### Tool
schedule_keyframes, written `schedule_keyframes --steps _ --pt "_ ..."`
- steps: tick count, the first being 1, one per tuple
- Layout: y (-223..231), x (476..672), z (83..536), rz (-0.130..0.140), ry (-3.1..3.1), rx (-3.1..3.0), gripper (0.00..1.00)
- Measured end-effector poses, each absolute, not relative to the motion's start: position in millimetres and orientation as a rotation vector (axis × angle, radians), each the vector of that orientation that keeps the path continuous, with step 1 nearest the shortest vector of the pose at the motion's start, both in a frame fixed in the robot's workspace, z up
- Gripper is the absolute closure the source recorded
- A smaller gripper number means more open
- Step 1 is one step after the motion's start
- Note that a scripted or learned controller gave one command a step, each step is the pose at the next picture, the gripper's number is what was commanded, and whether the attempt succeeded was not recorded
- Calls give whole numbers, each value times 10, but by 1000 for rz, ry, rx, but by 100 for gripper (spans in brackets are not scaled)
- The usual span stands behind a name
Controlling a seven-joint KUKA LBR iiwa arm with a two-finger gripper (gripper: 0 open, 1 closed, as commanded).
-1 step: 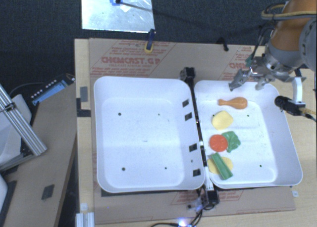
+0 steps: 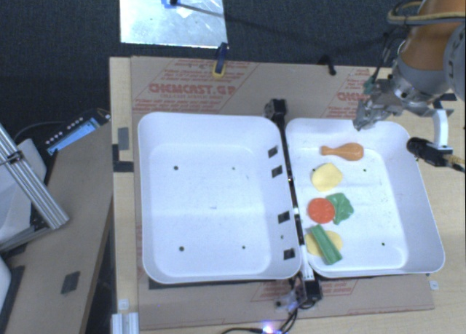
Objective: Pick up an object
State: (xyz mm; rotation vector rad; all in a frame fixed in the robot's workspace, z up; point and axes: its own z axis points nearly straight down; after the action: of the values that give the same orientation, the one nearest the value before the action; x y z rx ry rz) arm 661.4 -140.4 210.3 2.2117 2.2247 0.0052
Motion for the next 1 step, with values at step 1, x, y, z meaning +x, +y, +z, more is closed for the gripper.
schedule_keyframes --steps 1 --pt "-802 6689 1488 1 2232 2213 100"
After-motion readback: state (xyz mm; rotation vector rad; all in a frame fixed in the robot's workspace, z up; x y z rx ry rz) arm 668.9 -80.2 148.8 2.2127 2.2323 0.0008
